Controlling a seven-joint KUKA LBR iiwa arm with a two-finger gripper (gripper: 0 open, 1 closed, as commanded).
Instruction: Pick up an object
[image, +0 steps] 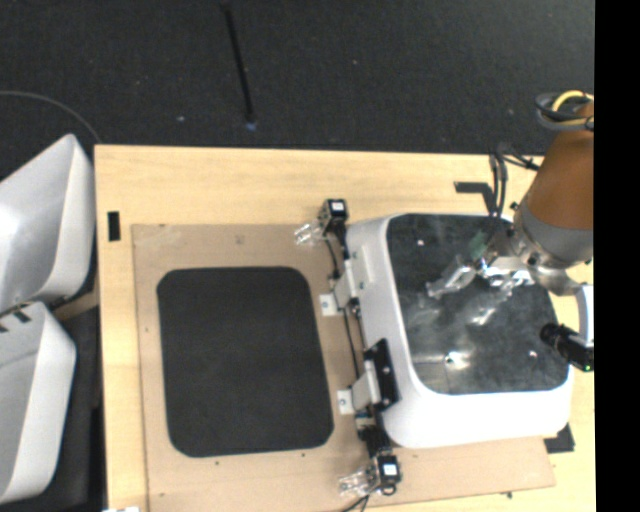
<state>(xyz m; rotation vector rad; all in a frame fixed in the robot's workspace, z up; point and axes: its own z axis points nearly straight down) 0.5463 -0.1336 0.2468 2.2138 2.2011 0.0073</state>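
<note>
1. Nearest the lens: grey robot arm with orange band (562, 180), entering from the right edge and reaching over the right-hand bin.
2. Metal two-finger pincer (480, 272) below the wrist, low over the rear half of that bin's dark floor. Blurred by glare; cannot tell whether released, clenched or grasping anything.
3. Shallow white plastic bin with rounded corners (400, 420) on the right part of the pale wooden counter (220, 185). Dark, glossy interior with pale reflections.
4. Small pale object (457, 359) on the bin floor, toward the front wall, apart from the pincer. Too blurred to identify shape or material. Second pale streak (483, 316) between it and the pincer; cannot tell whether item or reflection.
5. Black rounded-rectangular mat (245, 360) left of the bin, lying flat on a thin brown board (145, 330) that rests on the counter.
6. Row of black-and-silver metal brackets (350, 290) along the bin's left wall, between bin and mat, running from rear to front.
7. Two white curved plastic shells (40, 220) at the left edge, beside the counter, one behind the other.
8. Thin black cable (240, 70) on the dark floor beyond the counter's rear edge.
</note>
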